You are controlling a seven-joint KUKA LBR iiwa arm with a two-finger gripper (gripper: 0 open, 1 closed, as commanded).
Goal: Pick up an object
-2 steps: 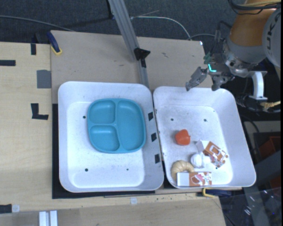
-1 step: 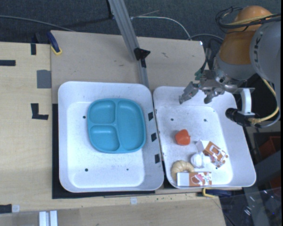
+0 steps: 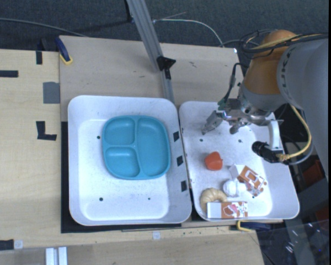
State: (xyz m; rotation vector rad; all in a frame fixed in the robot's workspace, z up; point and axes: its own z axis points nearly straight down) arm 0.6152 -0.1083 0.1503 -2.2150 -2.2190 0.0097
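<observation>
Wood-topped bench on dark carpet, 2 shallow white bins side by side. Left bin [image 3: 83, 203] holds a teal 3-compartment plate [image 3: 136, 147], nothing else in it. Right bin [image 3: 193, 115] has all the pickable stuff.

Gripper [image 3: 224, 127] sits over the far end of the right bin, fingers spread wide, nothing between them. 1 finger [image 3: 212, 122] angles toward the left, the other points nearer-right.

Closest candidate: red round object [image 3: 213, 161], mid-bin, lying near-side and slightly left of the gripper, clear white floor between them. It looks roughly round with a small lobe on its far edge, so I'd say no real long axis and approach angle hardly matters.

The rest is clustered at the near end, well apart from the gripper:
- croissant [image 3: 211, 195], long axis roughly left-right, curved, touching the carton
- flat carton [image 3: 227, 209], long axis left-right, lying along the near wall
- white round lump [image 3: 231, 187], just beside the croissant
- orange-and-white packet [image 3: 251, 180], tilted, long axis running far-left to near-right

Judgement: the red one is the easy target, isolated and nearest. Move needed is a short shift toward the near side, then straight down. The near cluster is packed tight, so a grab there risks catching 2 items or slipping off the carton edge.
</observation>
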